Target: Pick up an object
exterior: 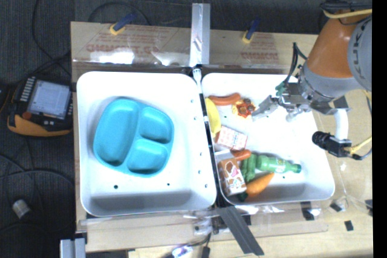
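Arm: grey with an orange band (335, 48), reaching in from the right, its wrist over the upper right part of the right bin (302, 145).
Gripper: the gripper (266, 109) hangs over the right bin's upper middle, fingers pointing left toward the food pile; from where I stand I cannot tell whether they are spread or closed, and I see nothing between them.
Left bin: the left bin (91, 190) holds a blue divided plate (133, 136), three wells, lying a bit left of the bin's middle.
Right bin: all the small things crowd along its left side and lower edge.
Sausage: a red sausage (222, 98) lies near the top, just left of the gripper.
Orange lump: a small orange and red piece (244, 107) sits right beside the sausage's end, closest of all to the gripper.
Banana: a yellow banana (211, 116) runs down along the bin's left wall.
Box: a pale printed box (230, 138) lies below the sausage, touching the banana.
Carton: a second small carton (232, 176) with a red picture sits lower down by the left wall.
Bottle: a green bottle (272, 164) lies on its side, neck pointing right.
Carrot: an orange carrot (260, 182) lies just under the bottle, tilted.
Bench: the bench (139, 39) has two clamps at its far edge and a metal post (200, 33) between the bins.
Floor: a handheld pendant (39, 104) lies on the dark floor to the left.
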Controlling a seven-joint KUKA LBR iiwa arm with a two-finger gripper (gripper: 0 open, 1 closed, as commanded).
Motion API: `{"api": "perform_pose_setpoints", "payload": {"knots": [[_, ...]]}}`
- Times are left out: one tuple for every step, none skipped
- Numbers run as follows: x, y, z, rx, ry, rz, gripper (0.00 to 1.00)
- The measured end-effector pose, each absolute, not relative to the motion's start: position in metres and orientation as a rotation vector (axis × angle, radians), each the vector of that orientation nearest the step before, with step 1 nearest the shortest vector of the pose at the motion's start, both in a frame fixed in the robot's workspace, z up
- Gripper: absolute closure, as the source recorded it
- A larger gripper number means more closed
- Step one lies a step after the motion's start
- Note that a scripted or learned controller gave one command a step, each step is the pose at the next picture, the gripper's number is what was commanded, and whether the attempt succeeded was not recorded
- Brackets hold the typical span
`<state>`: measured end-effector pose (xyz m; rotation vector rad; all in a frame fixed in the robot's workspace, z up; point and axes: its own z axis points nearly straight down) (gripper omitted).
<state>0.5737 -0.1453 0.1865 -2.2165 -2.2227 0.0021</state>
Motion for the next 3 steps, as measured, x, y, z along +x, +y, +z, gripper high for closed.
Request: {"api": "perform_pose_setpoints", "payload": {"knots": [[0.639, -0.131, 0.09, -1.995, -2.441, -0.005, 0.0], [0.639, -0.13, 0.099, -1.993, -2.44, -0.007, 1.0], [0.664, -0.039, 0.214, -1.98, -2.44, 0.003, 1.0]]}}
